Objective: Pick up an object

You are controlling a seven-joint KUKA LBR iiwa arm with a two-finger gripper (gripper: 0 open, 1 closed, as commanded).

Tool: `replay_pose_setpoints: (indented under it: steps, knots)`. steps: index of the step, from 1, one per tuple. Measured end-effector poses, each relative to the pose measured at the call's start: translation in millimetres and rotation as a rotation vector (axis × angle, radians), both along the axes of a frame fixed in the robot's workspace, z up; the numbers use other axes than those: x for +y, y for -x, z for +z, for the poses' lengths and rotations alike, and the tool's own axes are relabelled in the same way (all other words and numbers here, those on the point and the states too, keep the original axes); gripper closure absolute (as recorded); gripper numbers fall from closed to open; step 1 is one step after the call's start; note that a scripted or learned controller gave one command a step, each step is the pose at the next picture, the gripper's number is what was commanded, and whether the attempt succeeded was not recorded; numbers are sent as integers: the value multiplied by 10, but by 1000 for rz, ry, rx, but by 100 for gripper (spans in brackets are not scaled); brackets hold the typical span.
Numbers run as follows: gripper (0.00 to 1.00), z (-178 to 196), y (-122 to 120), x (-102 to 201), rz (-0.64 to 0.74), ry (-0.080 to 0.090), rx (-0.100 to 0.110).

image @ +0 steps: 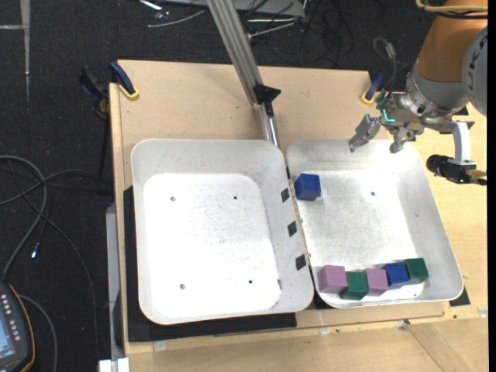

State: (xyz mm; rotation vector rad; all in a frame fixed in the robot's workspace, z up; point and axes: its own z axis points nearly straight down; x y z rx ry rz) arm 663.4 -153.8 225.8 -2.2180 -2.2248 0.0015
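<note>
The gripper (380,136) is seen at the upper right of the right bin (434,208), hanging over that bin's far rim. Its two fingers are spread apart, and nothing is seen between them.

Six cubes are seen in the right bin. A blue cube (308,186) sits alone near the bin's upper left corner, just beside the divider where the two bins meet. Five more are crowded along the near rim: a purple cube (332,278), a green cube (356,284), a second purple cube (377,279), a second blue cube (397,273) and a dark green cube (416,268), each touching or nearly touching its neighbour. No object is seen in the left bin (205,231).

Key relation: the lone blue cube lies to the left of the gripper and slightly nearer the camera, along the same far part of the bin. It is judged the nearest candidate and the one with free sides. The row lies well apart from the gripper, across the bin floor.

The cubes have no long axis; the lone cube's faces look roughly square to the bin walls.

Uncertain: the gripper's height above the bin cannot be read from this slanted view. The arm (453,45) is cut off at the right edge. Gaps within the row cannot be resolved.
</note>
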Motion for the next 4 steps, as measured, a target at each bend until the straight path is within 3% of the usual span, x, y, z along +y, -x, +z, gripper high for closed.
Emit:
replay_pose_setpoints:
  steps: [1, 2, 3, 4]
  knots:
    - [0, -1157, 1107, -110, -8, -3, 12]
    - [0, 198, 984, -310, -2, 4, -10]
    - [0, -1308, 1332, -700, -4, -4, -3]
    - [0, -1300, 945, -699, 1, 1, -5]
